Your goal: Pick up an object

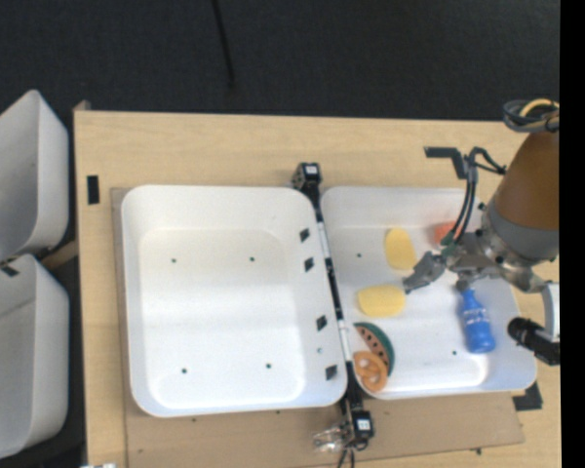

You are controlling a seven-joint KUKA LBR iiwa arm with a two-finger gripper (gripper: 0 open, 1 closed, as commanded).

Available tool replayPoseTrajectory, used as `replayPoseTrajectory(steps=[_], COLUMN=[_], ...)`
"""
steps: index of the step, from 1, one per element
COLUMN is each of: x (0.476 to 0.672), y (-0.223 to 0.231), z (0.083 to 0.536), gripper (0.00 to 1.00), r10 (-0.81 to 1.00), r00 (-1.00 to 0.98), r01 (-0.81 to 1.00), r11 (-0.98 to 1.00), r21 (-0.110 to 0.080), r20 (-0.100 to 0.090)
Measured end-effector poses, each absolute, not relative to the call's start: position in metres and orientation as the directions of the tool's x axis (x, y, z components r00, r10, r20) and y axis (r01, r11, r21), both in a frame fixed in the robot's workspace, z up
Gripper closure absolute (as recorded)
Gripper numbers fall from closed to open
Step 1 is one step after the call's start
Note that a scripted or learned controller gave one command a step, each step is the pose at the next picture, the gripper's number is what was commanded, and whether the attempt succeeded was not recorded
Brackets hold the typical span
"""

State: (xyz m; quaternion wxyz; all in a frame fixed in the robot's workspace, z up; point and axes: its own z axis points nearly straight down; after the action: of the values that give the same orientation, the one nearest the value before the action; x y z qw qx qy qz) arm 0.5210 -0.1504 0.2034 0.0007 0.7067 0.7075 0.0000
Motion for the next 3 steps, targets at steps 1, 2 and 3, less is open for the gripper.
replayPoseTrajectory(steps=[1,2,3], x=[0.618,0.65,0.649], y=[-0.115,-0.104,-0.106], z=[0.132,0.1,0.112], gripper=[0.0,0.0,1.0], r10=[1.0,1.0,1.0], r00=[-0.007,-0.003,-0.003], r01=[1.0,1.0,1.0], r11=[0.007,0.003,0.003], r21=[0.007,0.004,0.003], r20=[-0.002,-0.001,-0.002])
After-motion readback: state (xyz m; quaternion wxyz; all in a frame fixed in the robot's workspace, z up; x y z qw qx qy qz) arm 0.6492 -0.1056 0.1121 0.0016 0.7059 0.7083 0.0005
